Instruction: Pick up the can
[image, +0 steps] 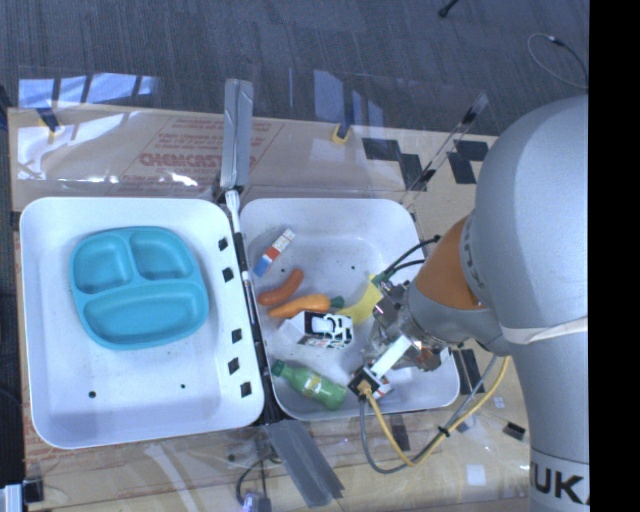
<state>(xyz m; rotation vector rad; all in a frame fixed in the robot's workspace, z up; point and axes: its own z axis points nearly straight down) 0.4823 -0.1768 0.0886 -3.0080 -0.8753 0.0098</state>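
Observation:
The can (328, 327), black and white, lies near the middle of the right bin (330, 215), just below an orange carrot. My gripper (386, 308) is low over the bin's right side, a short way right of the can, next to a yellow object (364, 299). The grey wrist and its orange band cover most of the gripper. Nothing shows as held.
The right bin also holds a white tube with blue and red ends (272, 252), an orange sausage shape (280, 288), a carrot (302, 305) and a green bottle (312, 385) by the front wall. A blue divided plate (138, 283) lies in the left bin (60, 400).

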